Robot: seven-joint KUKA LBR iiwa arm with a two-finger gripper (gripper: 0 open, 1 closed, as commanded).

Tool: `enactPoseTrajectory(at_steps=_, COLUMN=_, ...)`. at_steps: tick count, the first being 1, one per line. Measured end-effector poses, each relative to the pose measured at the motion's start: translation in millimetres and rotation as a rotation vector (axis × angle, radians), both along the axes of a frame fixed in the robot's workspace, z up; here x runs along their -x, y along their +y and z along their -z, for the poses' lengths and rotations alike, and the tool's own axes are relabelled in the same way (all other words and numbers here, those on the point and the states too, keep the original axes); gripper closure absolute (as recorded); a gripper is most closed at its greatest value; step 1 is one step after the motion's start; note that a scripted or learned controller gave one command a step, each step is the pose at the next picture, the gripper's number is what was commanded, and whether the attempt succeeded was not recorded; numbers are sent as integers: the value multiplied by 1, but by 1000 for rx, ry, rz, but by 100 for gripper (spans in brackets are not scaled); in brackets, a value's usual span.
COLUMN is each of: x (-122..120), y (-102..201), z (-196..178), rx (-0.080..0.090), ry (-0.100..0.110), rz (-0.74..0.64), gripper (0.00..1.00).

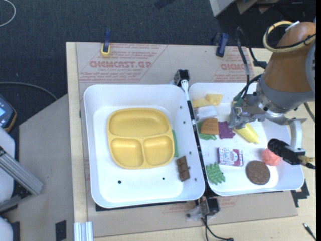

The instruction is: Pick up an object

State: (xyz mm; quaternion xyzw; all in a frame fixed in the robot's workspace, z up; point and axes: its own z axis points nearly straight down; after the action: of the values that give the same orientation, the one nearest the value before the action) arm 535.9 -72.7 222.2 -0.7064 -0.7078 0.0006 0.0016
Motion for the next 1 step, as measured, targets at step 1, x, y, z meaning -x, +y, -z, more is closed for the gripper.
enactPoseTrajectory(at_steps=1, x=5, y=48, z=-9, rx=0, ry=-1, rz=-1, gripper=100)
